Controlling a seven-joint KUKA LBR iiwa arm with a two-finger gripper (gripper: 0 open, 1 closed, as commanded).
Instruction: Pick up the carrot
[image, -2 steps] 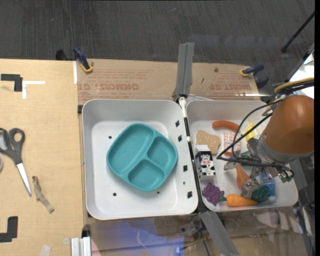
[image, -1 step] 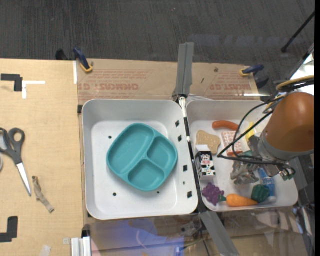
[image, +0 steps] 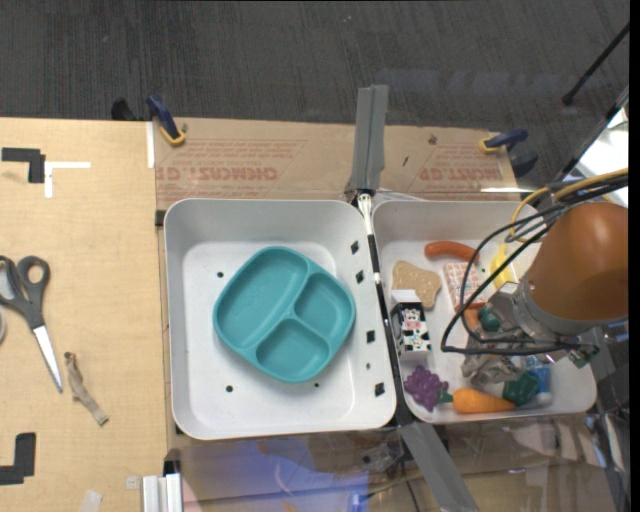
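I'm looking at a robotics lab: clamps (image: 166, 119) are pinning cardboard (image: 260, 165) along the worktop's far edge, and cables (image: 560, 195) are trailing off the arm (image: 585, 262).

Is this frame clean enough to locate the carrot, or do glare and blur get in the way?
Camera view: even lighting, soft shadows under the teal plate; the carrot is sharp and unobscured at the right bin's near edge; the arm blocks part of that bin; bright washout at the upper right.

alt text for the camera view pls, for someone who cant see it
The robot arm hangs over the right bin of toy food, its hand low near an orange carrot. The left bin holds a teal divided plate.
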